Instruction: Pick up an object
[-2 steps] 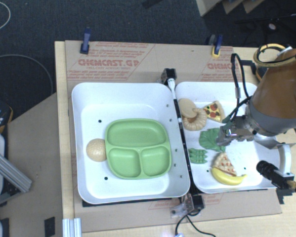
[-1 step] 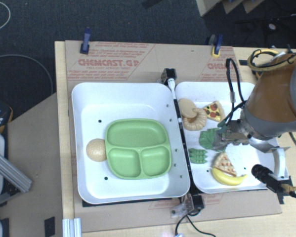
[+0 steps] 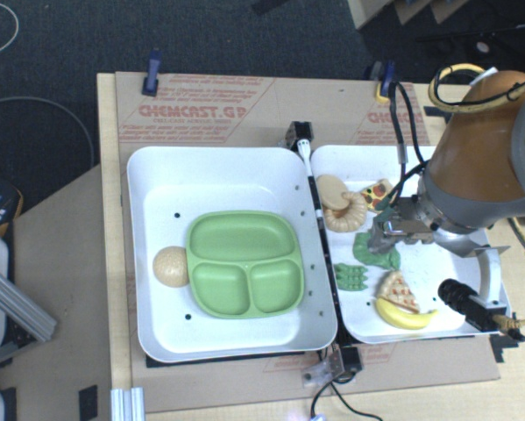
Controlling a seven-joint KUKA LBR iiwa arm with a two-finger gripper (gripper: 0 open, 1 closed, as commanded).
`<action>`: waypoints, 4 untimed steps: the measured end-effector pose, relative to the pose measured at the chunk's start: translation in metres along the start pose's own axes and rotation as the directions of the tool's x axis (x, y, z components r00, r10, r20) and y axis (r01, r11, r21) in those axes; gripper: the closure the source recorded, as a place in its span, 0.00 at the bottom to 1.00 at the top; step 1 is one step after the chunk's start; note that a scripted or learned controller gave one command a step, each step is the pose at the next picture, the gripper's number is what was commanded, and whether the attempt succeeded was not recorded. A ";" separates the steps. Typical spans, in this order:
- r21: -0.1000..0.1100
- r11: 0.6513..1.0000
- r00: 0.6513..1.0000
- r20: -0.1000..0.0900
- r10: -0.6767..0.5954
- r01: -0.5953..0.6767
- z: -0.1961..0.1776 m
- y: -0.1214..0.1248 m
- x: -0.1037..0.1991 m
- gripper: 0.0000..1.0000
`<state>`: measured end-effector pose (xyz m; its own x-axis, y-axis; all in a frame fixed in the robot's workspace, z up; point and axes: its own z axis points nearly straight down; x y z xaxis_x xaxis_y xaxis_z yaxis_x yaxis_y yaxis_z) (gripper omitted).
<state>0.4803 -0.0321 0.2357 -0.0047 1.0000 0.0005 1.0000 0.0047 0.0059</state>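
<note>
I see the grey two-finger gripper (image 3: 392, 235) low in the right white bin (image 3: 459, 327), directly over a flat green leafy toy (image 3: 369, 251) (contact unclear); grip state indeterminate.

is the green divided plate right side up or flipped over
Right side up: the green divided plate lies flat in the left bin, with its three hollow compartments facing the camera.

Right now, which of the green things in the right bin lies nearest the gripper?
The darker green piece just below the gripper, seemingly at its tip. The lighter green ridged piece lies farther off, toward the bin's left wall.
</note>
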 end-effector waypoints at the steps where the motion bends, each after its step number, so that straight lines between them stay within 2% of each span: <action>1: 0.003 1.000 1.000 0.000 0.001 -0.001 -0.004 0.000 0.032 1.00; 2: 0.010 1.000 1.000 -0.001 0.000 0.000 0.015 -0.001 0.082 1.00; 3: -0.011 1.000 1.000 -0.001 0.003 -0.003 -0.126 0.001 0.066 1.00; 4: 0.012 1.000 1.000 -0.001 -0.001 0.001 -0.080 -0.001 0.127 1.00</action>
<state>0.4784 0.0953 0.3157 -0.0059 1.0000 0.0010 1.0000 0.0059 -0.0066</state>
